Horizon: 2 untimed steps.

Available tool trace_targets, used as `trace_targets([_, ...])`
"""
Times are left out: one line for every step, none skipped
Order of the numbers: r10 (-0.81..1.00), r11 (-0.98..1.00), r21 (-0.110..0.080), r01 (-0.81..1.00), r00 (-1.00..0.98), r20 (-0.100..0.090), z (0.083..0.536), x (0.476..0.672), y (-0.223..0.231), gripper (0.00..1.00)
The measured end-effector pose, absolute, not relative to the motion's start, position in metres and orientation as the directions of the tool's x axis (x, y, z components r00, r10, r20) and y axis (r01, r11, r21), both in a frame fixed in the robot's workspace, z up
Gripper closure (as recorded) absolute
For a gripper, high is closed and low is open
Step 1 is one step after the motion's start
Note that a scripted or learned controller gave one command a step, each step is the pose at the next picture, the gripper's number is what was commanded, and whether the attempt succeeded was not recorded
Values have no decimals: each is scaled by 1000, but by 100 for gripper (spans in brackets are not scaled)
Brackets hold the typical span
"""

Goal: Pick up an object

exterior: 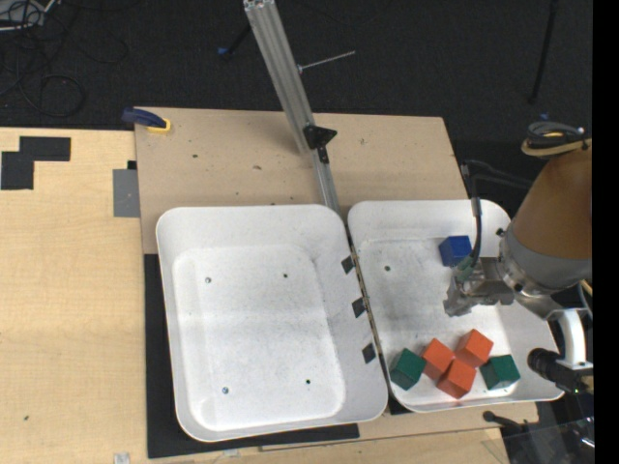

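gripper (462, 296) low in right bin (406, 222), just below blue cube (455, 250); finger state unclear, perhaps empty.

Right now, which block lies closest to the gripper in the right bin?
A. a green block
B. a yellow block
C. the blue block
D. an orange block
C: the blue block sits just above the gripper in the camera view, while the orange blocks and the green blocks lie in a cluster lower down, near the front edge of the right bin.
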<state>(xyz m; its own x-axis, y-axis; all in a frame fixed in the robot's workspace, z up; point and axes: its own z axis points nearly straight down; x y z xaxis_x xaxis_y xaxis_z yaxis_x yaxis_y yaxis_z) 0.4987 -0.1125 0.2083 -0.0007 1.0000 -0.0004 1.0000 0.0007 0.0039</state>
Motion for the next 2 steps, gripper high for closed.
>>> trace_targets([1000,1,4,1000,-1,-1,268,493,-116,100])
trace_targets([1000,4,-1,1000,-4,2,271,511,-69,100])
